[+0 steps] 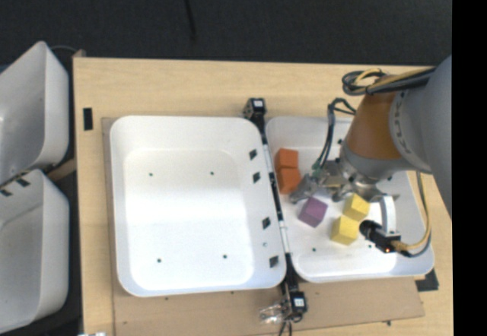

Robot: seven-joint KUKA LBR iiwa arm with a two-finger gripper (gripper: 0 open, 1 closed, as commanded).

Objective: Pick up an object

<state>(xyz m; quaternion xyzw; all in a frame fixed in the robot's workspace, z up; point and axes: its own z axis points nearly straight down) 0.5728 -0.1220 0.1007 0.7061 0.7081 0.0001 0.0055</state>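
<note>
Wood bench (183,87), 2 white bins; claw (332,191) low in rt bin (304,258) by purple block (312,211), grip state can't tell.

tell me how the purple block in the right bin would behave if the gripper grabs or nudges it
The small purple cube-shaped block looks solid with flat faces, so it probably stays stiff and slides rather than rolls. It looks small, so it is likely light and may skid across the smooth white right bin. The orange rectangular block and two yellow blocks lie close, so a nudge may bump them.
</note>
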